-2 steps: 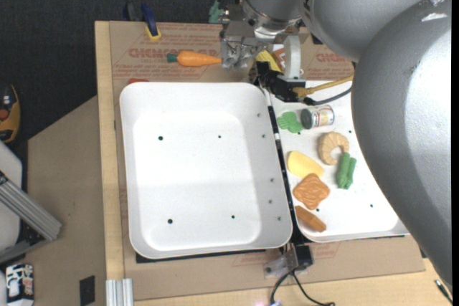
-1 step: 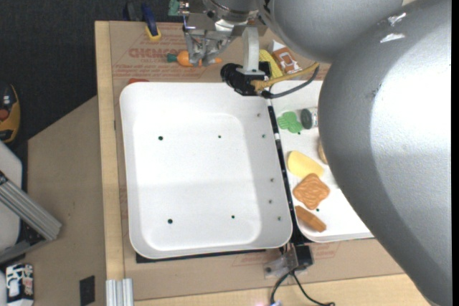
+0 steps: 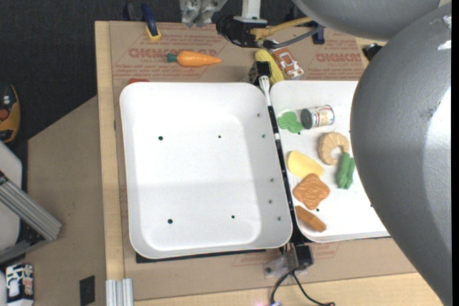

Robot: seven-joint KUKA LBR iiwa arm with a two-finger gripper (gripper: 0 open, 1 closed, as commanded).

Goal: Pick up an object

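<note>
Two shallow white bins sit side by side on a brown cardboard-covered bench (image 3: 115,154), and the grey arm (image 3: 401,82) bulks over the right side of the scene, covering much of the right bin (image 3: 358,231). The left bin (image 3: 201,168) is the larger one in view, with a few small dark dots on its floor. The gripper (image 3: 197,7) hangs at the far edge of the scene, above the bench beyond the left bin, pointing down; it carries nothing, though how wide its fingers stand cannot be told from here. On the bare bench beyond the left bin lies a carrot (image 3: 195,59), just near of the gripper and clear of it. A corn cob (image 3: 264,62) rests on the bench by the far end of the seam between the bins. The other items lie in the left part of the right bin: a small jar (image 3: 318,116) on its side at the far end, a green leafy piece (image 3: 290,122) just left of it, a croissant (image 3: 333,146) nearer, a green pepper (image 3: 346,171) beside that, a yellow wedge (image 3: 304,164) to the left, a brown waffle-like square (image 3: 311,191) nearer still, and an orange-brown piece (image 3: 310,219) nearest.
</note>
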